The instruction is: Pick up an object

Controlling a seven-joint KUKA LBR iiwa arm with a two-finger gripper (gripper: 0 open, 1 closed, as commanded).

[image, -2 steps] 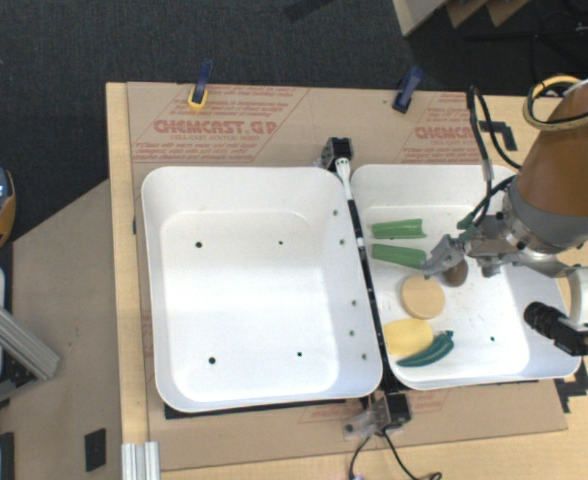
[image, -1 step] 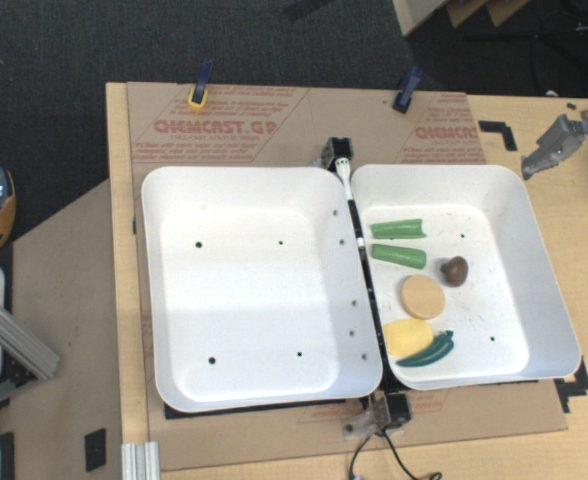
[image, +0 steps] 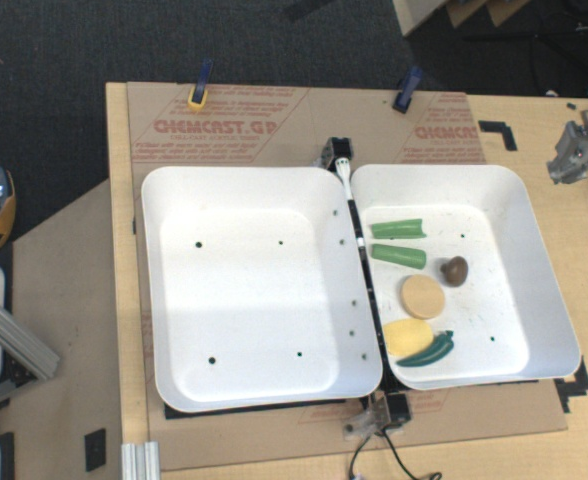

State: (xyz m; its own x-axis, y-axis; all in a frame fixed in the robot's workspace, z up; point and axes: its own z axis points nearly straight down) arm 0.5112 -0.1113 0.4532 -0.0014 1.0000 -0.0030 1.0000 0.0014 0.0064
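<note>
My two-finger gripper sits out at the bench's far right edge, at about two o'clock from the right-hand white bin, and it is too small and blurred here for me to tell how it is set.

Everything worth picking lies in that bin, bunched toward its inner wall: two green bean-like pods, the upper pod and the lower pod, a small dark brown round piece, a tan flat disc, and a yellow lemon-shaped piece with a curved dark green pepper touching its five o'clock side.

I judge the brown piece the cleanest target, since it stands a little apart at three o'clock of the pods. I would come straight down over it. The disc just at its seven o'clock is the thing to avoid clipping.

The lemon and pepper crowd each other near the divider, so I'd leave them. The left-hand white bin needs no attention.
</note>
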